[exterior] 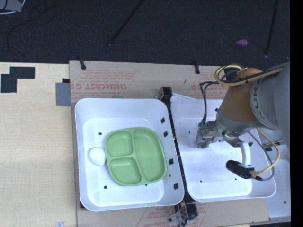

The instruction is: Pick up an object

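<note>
Within left bin (pixel 90 112), one green tray (pixel 135 155), one white egg (pixel 97 155), pincer (pixel 204 138) state unclear

Upside-down red print, not clearly legible, on the cardboard sheet (pixel 124 79).

A pale wooden bench (pixel 33 141) stands before dark carpeted floor (pixel 142 22) strewn with cables (pixel 128 18)

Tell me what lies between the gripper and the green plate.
In the camera view, between the gripper and the green plate run bare white bin floor and the black-clipped divider where the two bins meet.
</note>
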Available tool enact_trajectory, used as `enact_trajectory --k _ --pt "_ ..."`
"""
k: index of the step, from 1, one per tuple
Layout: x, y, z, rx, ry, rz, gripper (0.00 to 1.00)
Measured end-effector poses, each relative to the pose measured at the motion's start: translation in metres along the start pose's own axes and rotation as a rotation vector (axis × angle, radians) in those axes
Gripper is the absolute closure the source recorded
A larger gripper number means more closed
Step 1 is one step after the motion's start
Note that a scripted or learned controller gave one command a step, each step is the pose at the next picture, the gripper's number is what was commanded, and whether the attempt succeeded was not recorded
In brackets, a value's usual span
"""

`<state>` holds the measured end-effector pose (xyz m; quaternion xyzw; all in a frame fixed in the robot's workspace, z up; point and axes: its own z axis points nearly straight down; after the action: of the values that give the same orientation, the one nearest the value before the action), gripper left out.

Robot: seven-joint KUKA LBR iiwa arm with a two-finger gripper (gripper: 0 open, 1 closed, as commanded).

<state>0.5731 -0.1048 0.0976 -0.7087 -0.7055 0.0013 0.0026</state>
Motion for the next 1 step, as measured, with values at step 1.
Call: enact_trajectory --k 1 --pt "-0.0044 -0.0092 -0.0554 -0.007 -0.002 0.000 1.00"
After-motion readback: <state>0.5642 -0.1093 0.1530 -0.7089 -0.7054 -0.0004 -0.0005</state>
